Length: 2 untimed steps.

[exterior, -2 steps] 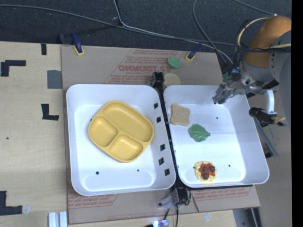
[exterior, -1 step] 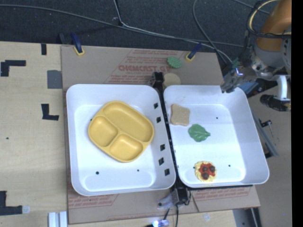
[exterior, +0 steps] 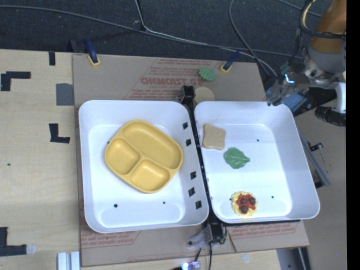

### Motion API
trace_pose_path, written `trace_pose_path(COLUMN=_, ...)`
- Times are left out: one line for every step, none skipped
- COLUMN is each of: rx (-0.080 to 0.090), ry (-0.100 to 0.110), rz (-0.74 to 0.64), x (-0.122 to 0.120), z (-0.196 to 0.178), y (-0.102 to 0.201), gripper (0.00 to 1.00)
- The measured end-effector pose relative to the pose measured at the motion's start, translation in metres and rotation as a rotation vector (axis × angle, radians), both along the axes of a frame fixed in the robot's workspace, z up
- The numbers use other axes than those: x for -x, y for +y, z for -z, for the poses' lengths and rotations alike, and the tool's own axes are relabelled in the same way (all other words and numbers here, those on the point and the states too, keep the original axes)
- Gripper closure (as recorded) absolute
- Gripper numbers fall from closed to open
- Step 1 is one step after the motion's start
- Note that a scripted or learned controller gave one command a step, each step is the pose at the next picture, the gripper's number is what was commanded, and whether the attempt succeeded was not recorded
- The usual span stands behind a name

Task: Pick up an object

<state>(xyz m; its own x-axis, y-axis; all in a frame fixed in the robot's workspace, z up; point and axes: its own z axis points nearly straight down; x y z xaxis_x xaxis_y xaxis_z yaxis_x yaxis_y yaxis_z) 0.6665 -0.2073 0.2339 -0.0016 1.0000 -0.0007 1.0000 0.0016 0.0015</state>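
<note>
Nearest the camera, a small tart topped with red berries (exterior: 243, 203) is lying at the front of the right bin (exterior: 292, 151); a green leaf (exterior: 237, 158) and a tan bread slice (exterior: 214, 136) are sitting further back, toward the divider. Whether the gripper (exterior: 279, 96) is open or closed cannot be told; it is hovering at that bin's far right corner, so all three pieces are lying down-left of it, the leaf probably being the handiest pick.
</note>
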Motion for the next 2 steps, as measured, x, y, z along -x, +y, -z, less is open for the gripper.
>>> trace_pose_path(rx=-0.001, ry=0.002, rz=-0.003, x=0.011, z=0.0, y=0.046, gripper=1.0)
trace_pose_path(rx=-0.002, ry=0.005, rz=-0.002, x=0.035, z=0.012, y=0.093, gripper=1.0)
